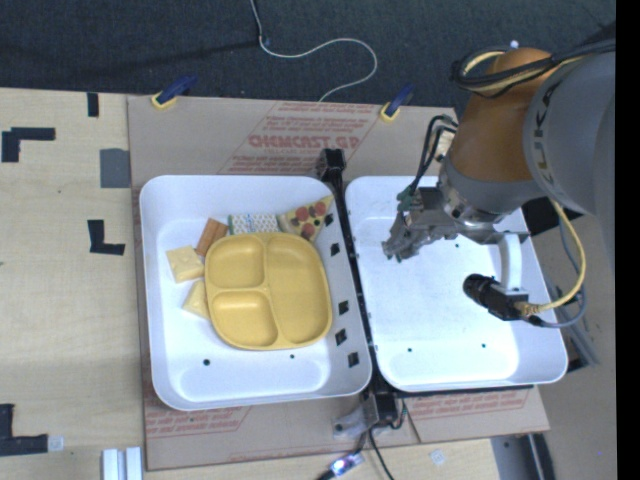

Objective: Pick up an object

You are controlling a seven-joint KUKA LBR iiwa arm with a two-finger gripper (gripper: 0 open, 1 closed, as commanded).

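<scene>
Your likeliest target, the yellow divided plate (268,290), lies in the left bin (160,268) over small flat pieces (186,264) near its upper left. Your end effector (403,244) hangs above the right bin (520,368); you cannot tell how it is set.

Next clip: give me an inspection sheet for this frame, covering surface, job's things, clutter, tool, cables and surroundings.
Surface: two shallow white bins, left bin and right bin, on a brown cardboard sheet.
Job's things: yellow divided plastic plate in the left bin, lying over small tan and patterned flat pieces.
Clutter: nothing seen.
Tool: grey two-finger tool over the right bin; nothing seen between its fingers.
Cables: thin white cable on the dark floor behind.
Surroundings: blue clamps at the cardboard's far edge.
</scene>
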